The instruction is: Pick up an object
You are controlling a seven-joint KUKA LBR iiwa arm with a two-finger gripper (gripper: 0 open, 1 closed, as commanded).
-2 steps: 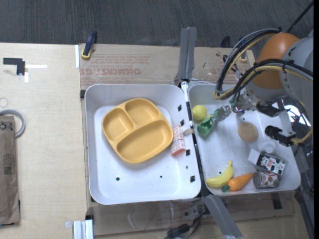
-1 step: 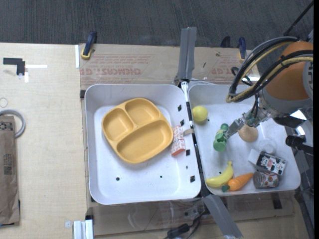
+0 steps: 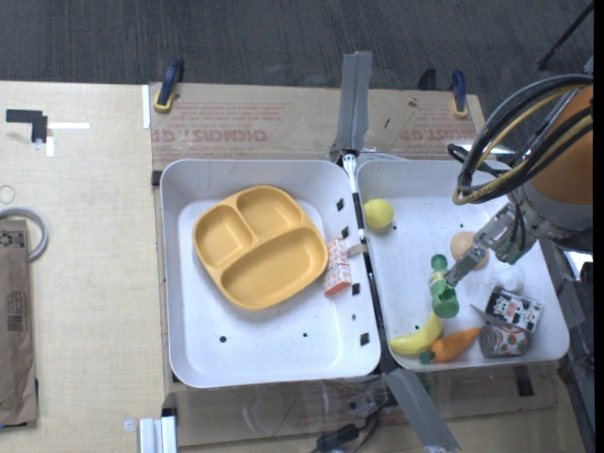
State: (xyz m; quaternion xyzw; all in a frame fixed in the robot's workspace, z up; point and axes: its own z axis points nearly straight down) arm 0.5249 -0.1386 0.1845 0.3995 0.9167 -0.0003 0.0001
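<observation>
Over on the far left of the bench a brown paper bag [image 3: 16,319] lies flat against the edge, with a small black bracket [image 3: 28,121] sitting well above it on the pale wood. Moving right, the left bin [image 3: 189,347] holds a yellow divided plate [image 3: 260,246] turned at an angle, three compartments showing, and just beside its right edge a small orange-and-white packet [image 3: 338,266] lies near the bin's right wall. A grey divider bar [image 3: 356,102] runs up between the two bins, and a sheet of printed cardboard [image 3: 283,125] lies behind them, held by blue clamps [image 3: 170,83] at its corners. In the right bin [image 3: 415,182] a yellow lemon [image 3: 377,214] rests near the upper left, well apart from the rest. Lower down, a green bottle [image 3: 442,289] stands or leans in the middle, with a banana [image 3: 421,336] curled below it and a carrot [image 3: 454,344] touching the banana's right end. A pale peach-coloured ball, maybe an egg [image 3: 462,245], sits just above the bottle. The gripper [image 3: 457,274] comes in at a slant from the right and its tip is right against the bottle's upper part, close under the egg; from where I stand I cannot tell how its fingers are set or whether they have anything. Further right, a black-and-white carton [image 3: 514,309] and a tin can [image 3: 503,340] lie together by the bin's right wall, below the grey arm [image 3: 566,173] with its black cables.
</observation>
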